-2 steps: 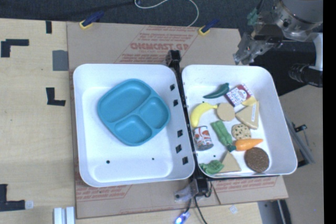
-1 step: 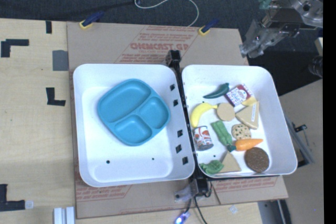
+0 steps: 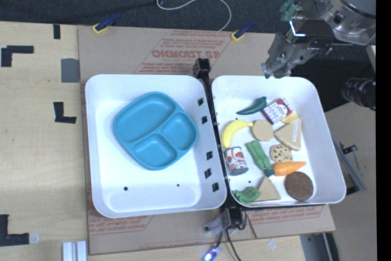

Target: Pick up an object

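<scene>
The right bin point(image 3: 317, 108) holds several toy foods: a yellow banana point(image 3: 234, 130), a dark green pepper point(image 3: 252, 107), a red packet point(image 3: 275, 111), a small can point(image 3: 236, 160), an orange carrot point(image 3: 288, 167), a brown round patty point(image 3: 299, 185), a cookie point(image 3: 280, 153) and wedge-shaped pieces point(image 3: 291, 135). My gripper point(image 3: 277, 65) hangs above the bin's far edge, up and to the right of the pepper, with nothing seen between its fingers. The fingers look close together.
The left bin point(image 3: 104, 150) holds a blue sectioned plate point(image 3: 155, 129). Both bins rest on a cardboard sheet point(image 3: 177, 52) on the wooden bench. A white cable point(image 3: 183, 6) loops over the dark cloth at the back.
</scene>
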Motion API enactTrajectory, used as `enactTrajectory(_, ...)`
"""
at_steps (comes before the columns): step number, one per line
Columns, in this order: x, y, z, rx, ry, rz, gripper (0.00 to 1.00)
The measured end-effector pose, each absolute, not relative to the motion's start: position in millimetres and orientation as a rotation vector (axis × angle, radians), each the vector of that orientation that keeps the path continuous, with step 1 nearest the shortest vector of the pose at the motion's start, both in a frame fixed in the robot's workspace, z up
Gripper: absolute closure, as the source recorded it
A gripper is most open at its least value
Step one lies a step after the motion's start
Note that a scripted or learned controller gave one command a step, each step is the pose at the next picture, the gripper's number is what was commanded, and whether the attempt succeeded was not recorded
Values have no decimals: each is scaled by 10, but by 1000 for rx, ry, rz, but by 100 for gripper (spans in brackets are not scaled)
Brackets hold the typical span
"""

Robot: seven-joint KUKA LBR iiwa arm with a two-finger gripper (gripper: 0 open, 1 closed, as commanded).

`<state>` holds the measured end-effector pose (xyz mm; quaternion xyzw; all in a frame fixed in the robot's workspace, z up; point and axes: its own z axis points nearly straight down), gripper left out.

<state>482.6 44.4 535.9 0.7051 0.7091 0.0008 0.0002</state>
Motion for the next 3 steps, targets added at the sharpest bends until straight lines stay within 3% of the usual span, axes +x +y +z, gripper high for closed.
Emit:
enactTrajectory(1,4834,1132,5342,2212,2232,0,100)
enactTrajectory(2,4835,1420,5343,2217,2227,-1,100)
enactTrajectory(3,4832,2052,5341,2215,2230,-1,100)
